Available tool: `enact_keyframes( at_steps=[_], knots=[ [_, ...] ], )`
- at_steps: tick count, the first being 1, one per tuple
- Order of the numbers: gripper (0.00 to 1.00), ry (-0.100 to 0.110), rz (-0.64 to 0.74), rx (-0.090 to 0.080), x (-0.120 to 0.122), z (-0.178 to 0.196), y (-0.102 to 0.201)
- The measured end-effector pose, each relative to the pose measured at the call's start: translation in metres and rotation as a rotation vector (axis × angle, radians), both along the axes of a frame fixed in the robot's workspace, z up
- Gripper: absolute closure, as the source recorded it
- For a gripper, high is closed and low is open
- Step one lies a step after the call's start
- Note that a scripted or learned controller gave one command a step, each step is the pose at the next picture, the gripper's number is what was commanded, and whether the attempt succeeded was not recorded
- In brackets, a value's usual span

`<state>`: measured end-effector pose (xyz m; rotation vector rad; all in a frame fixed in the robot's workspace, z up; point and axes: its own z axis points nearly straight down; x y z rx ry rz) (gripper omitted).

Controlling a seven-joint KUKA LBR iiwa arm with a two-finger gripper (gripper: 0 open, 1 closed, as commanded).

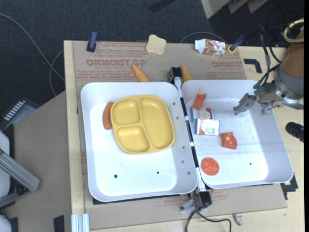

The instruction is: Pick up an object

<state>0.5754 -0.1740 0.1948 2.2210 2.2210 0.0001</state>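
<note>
While my gripper (pixel 251 103) hovers over the right bin (pixel 270 149), fingers spread and holding nothing, the red cube (pixel 229 140) lies nearby.

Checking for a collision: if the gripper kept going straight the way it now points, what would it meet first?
Probably the small white carton with red print in the right white bin; the gripper points left and down, though its height is unclear.

two white bins (pixel 96 178); one yellow tray (pixel 142 123); one sausage (pixel 106 115)
</note>
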Motion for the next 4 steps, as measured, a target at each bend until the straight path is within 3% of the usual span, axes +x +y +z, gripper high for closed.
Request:
enact_keyframes(
  at_steps=[1, 2, 3, 4],
  knots=[
    [0.0, 0.002, 0.0, 0.001, -0.022, -0.099, 0.017],
    [0.0, 0.003, 0.001, 0.002, -0.038, -0.111, 0.063],
    [1.0, 0.0, -0.001, 0.0, -0.038, -0.1, 0.062],
    [1.0, -0.003, 0.002, 0.001, -0.001, -0.009, 0.126]
  ],
)
